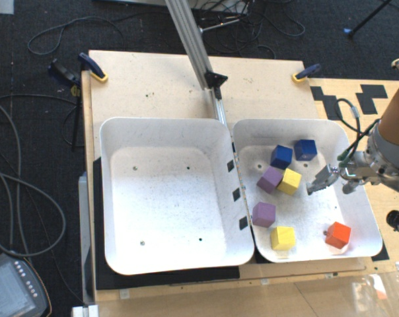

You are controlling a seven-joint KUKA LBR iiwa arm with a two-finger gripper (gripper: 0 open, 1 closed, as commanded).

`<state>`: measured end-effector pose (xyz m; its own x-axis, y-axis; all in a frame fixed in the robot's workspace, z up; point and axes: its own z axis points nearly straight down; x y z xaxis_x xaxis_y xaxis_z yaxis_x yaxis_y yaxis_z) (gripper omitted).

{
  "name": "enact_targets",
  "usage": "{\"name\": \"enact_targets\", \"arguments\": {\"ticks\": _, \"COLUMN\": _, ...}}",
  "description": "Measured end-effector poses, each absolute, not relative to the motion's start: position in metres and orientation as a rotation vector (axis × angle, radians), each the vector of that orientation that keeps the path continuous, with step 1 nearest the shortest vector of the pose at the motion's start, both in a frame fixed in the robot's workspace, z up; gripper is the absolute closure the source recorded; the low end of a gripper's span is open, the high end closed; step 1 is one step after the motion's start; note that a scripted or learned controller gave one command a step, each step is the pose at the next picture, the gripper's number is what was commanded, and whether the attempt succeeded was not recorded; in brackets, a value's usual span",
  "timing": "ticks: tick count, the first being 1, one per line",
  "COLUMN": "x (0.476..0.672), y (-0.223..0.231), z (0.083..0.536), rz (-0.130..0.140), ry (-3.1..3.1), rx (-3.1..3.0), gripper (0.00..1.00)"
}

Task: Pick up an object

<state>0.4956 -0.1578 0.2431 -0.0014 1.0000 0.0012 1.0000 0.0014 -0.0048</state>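
Reaching in from the right, the gripper [326, 179] hung over the right bin [358, 207], its dark fingers pointing left toward the cluster of blocks; whether they stood wide or narrow could not be told, and nothing showed between them. Just left of the gripper lay a yellow block [291, 181] touching a purple block [271, 178]. Farther back sat two blue blocks, one [282, 156] just behind the purple one and another [306, 149] to its right, near the far wall. Nearer the front, a second purple block [263, 213] lay by the bin's left wall, with a second yellow block [283, 238] just in front of it. An orange block [338, 234] sat apart in the near right corner. The left bin [120, 177] stood beside it on the bench [160, 84].
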Motion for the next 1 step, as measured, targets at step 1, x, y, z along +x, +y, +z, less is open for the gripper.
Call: {"name": "enact_targets", "arguments": {"ticks": 1, "x": 0.4965, "y": -0.1579, "z": 0.2454, "rz": 0.0, "ry": -2.222, "rx": -2.222, "gripper": 0.0}}
